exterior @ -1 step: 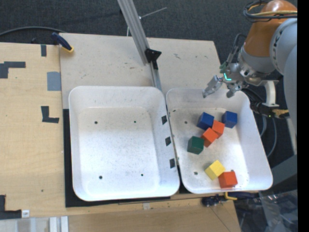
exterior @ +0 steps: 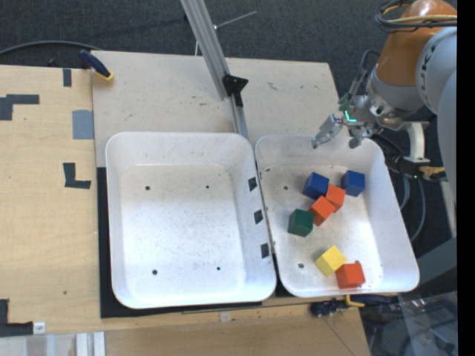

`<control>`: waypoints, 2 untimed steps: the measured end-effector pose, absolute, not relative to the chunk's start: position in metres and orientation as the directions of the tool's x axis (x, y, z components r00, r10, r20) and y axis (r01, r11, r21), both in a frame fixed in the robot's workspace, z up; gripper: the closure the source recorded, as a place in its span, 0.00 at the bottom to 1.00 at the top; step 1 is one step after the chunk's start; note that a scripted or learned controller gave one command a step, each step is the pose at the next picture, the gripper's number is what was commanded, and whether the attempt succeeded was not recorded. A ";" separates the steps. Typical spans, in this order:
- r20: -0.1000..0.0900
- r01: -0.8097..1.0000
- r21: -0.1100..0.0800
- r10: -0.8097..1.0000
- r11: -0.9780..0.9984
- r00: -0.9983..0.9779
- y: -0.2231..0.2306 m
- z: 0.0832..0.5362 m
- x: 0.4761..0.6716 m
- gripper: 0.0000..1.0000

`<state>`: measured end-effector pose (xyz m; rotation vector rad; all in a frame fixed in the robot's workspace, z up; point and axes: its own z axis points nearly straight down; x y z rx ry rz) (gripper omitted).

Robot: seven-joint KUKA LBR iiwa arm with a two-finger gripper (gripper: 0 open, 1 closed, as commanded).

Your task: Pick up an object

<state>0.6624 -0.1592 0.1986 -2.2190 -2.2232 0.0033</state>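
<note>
- Far left, the table (exterior: 44, 199) carries grey tape patches, and a small blue-and-yellow thing (exterior: 96, 64) lies near its back edge; too small to tell what it is.
- The left bin (exterior: 119, 162) sits beside the right bin (exterior: 393, 221), their rims touching along the middle.
- A grey metal rail (exterior: 204, 32) slants down from the top and ends at a black bracket just behind the seam between the bins; its upper end is cut off.
- In the right bin, a green cube (exterior: 300, 222) sits left of centre, turned a little askew.
- A dark blue cube (exterior: 316, 185) touches a pair of orange cubes (exterior: 328, 203) that lean on each other in a short row running up to the right.
- A second blue cube (exterior: 353, 182) stands just right of that cluster, near the far wall.
- At the near end, a yellow cube (exterior: 330, 259) sits corner-on beside a red-orange cube (exterior: 349, 274); they touch.
- The pincer (exterior: 338, 136) hangs over the bin's far rim, spread apart with nothing between its fingers, well apart from the cubes.
- The arm (exterior: 415, 43) is cut off at the right edge, cables trailing below it.
</note>
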 end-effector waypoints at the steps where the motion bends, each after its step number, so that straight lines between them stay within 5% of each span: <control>1: 0.000 1.000 -0.008 1.000 0.001 -0.001 -0.160 0.134 0.661 0.00; 2: -0.001 1.000 -0.006 1.000 0.002 -0.002 -0.159 0.089 0.659 0.00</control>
